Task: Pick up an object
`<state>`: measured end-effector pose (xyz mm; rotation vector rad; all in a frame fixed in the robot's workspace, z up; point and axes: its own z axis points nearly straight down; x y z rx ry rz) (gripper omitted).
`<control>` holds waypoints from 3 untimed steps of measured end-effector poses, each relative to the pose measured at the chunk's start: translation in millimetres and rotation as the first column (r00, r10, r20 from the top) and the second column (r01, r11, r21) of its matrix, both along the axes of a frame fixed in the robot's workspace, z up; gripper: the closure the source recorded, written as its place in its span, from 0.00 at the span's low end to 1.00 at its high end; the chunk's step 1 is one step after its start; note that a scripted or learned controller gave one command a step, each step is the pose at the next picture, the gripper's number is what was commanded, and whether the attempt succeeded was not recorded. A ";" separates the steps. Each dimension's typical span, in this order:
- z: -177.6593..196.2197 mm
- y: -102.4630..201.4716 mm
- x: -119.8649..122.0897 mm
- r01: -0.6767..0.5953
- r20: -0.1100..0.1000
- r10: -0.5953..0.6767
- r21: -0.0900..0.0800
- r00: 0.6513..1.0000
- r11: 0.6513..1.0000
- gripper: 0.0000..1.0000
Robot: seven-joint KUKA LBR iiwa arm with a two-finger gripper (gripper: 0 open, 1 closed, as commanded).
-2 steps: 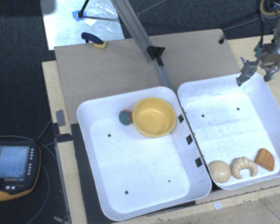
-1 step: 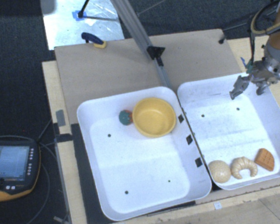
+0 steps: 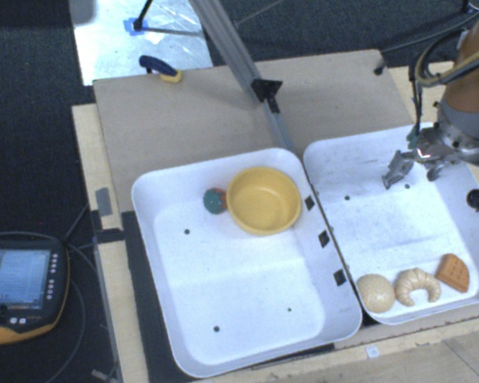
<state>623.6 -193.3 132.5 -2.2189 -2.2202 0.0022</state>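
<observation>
Hovering over the upper part of the right shallow white bin [image 3: 382, 236], the grey two-finger gripper [image 3: 416, 165] has its jaws spread with nothing between them, seemingly poised to descend; likely targets lie well apart from it along that bin's lower edge: a pale round bread roll [image 3: 375, 292], a tan curved croissant [image 3: 417, 285] and a brown waffle-like wedge [image 3: 453, 272]; a yellow plastic bowl [image 3: 263, 200] and a small green-red ball [image 3: 215, 201] sit touching in the left white bin [image 3: 233, 322].
</observation>
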 end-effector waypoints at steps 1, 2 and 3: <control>-44.1 0.4 -0.5 0.000 0.001 0.000 0.000 1.000 1.000 0.00; -31.1 0.0 0.9 0.000 0.006 0.000 -0.002 1.000 1.000 1.00; 13.3 2.5 -3.0 0.000 0.007 0.000 -0.002 1.000 1.000 1.00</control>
